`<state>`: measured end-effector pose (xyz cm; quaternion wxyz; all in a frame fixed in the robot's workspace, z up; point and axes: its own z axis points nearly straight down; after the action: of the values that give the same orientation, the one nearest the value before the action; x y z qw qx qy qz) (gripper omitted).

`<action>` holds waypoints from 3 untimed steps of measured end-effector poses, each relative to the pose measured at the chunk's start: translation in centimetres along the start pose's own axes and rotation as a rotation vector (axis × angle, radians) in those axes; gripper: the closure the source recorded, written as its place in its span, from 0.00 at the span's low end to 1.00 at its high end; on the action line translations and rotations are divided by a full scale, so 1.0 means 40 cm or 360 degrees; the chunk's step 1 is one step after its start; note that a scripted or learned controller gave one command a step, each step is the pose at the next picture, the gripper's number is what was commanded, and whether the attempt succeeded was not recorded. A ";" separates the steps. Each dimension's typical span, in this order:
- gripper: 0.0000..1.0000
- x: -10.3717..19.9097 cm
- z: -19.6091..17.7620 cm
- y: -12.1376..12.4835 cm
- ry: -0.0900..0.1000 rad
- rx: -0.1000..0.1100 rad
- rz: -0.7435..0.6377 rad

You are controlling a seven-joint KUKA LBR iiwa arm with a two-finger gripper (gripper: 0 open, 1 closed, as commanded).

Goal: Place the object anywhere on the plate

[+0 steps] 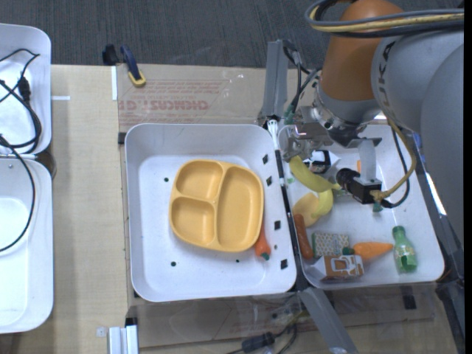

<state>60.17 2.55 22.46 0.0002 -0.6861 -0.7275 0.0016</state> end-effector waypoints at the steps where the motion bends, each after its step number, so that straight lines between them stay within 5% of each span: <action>1: 1.00 0.181 0.086 -0.065 0.0000 0.0003 -0.0249; 2: 1.00 0.059 0.083 0.020 -0.0001 -0.0005 -0.1142; 3: 1.00 0.039 -0.068 0.002 -0.0001 -0.0006 -0.1101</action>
<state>60.16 4.12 25.17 -0.0008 -0.3987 -0.9171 0.0004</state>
